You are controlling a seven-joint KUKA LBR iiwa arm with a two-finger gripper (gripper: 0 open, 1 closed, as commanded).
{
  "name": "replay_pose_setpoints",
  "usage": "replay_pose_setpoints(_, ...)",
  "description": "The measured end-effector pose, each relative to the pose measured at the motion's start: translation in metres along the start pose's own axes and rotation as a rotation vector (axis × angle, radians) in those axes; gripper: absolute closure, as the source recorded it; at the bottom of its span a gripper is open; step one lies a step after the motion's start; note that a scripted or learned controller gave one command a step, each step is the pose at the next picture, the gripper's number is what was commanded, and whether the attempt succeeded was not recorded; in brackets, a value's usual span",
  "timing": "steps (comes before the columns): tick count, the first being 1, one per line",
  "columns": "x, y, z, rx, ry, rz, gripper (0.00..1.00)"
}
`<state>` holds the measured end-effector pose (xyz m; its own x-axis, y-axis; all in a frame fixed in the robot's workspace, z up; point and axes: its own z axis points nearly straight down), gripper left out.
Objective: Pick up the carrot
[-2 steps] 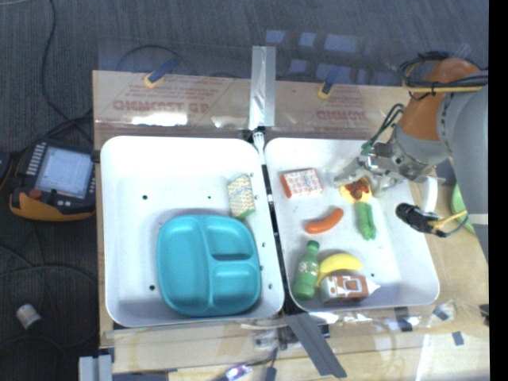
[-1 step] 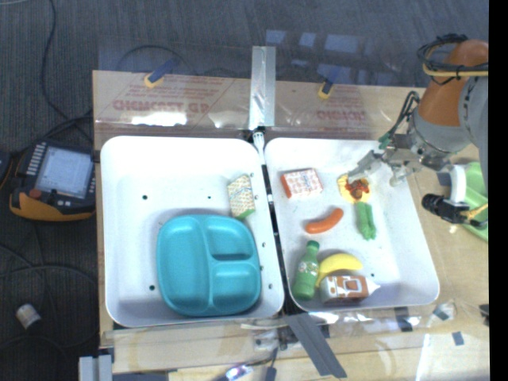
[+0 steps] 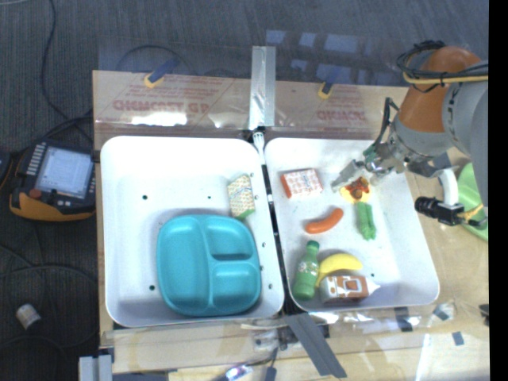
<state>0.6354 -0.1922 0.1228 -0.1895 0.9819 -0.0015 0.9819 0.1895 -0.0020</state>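
The carrot [image 3: 324, 221] is a short orange piece lying on the floor of the right bin [image 3: 413, 244], near its middle and tilted slightly up to the right. My gripper [image 3: 359, 173] hangs over the bin's back right part, up and to the right of the carrot and apart from it. Its fingers stand open with nothing held. Just below them lies a small red and yellow toy [image 3: 359, 187].
Around the carrot in the right bin are a red-and-white box [image 3: 302, 182], a green vegetable [image 3: 366, 220], a green bottle [image 3: 307, 269], a banana [image 3: 340, 263] and a brown carton [image 3: 346, 289]. The left bin [image 3: 135, 173] holds a teal divided tray [image 3: 208, 264] and a small packet [image 3: 241, 194].
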Motion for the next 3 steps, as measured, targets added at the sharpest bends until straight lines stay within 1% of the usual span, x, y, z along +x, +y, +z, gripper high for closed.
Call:
replay_pose_setpoints(1, -0.016, 0.018, -0.021, -0.002, 0.000, 0.017, 0.00)
replay_pose_setpoints(2, -0.024, -0.026, -0.002, -0.001, 0.003, 0.095, 0.00)
replay_pose_setpoints(3, -0.017, -0.003, 0.032, -0.010, 0.002, 0.012, 0.00)
